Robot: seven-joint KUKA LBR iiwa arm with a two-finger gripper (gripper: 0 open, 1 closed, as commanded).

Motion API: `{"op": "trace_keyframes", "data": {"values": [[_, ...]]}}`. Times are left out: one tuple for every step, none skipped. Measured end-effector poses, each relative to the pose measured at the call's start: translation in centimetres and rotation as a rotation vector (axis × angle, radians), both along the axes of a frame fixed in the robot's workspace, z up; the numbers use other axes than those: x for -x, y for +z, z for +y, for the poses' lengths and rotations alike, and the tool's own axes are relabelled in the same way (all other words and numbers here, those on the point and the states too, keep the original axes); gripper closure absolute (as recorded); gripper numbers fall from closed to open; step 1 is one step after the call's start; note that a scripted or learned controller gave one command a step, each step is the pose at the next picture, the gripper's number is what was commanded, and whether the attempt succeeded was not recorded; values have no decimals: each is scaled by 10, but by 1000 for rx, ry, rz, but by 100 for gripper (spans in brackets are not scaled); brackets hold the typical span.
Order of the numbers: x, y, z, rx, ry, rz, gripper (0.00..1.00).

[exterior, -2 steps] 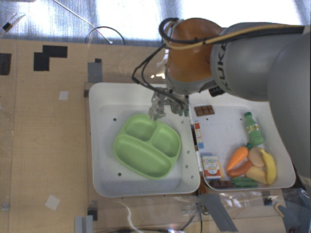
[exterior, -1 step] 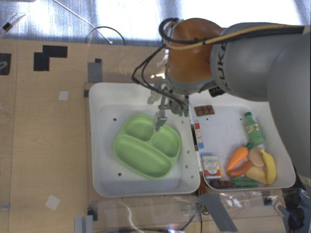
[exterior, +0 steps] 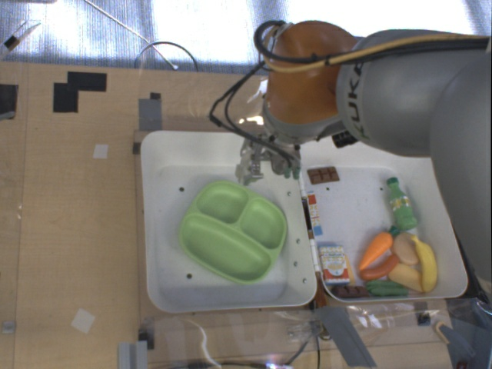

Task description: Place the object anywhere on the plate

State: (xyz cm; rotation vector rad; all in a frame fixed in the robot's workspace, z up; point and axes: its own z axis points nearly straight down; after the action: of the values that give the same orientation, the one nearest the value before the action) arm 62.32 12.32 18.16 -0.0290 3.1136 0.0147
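Note:
A light green divided plate (exterior: 233, 230) lies in the middle of the left white bin (exterior: 165, 283); nothing rests in its three compartments. My gripper (exterior: 267, 167) hangs over the back of that bin, just behind the plate's far right rim and near the wall between the bins. It looks open, and I see nothing between its fingers. The loose objects all lie in the right bin (exterior: 453, 283): a carrot (exterior: 376, 250), a banana (exterior: 425, 264), a green bottle (exterior: 400, 204) and a small carton (exterior: 334, 262).
A brown chocolate bar (exterior: 323, 176) and a slim striped box (exterior: 311, 212) lie near the right bin's left wall. The arm's orange band and grey body cover the back of the right bin. Black cables loop behind the wrist.

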Motion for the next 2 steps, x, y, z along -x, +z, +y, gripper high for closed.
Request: {"op": "trace_keyframes", "data": {"values": [[0, -1, 0, 0, 0, 1, 0], [-2, 13, 1, -3, -1, -10, 100]]}}
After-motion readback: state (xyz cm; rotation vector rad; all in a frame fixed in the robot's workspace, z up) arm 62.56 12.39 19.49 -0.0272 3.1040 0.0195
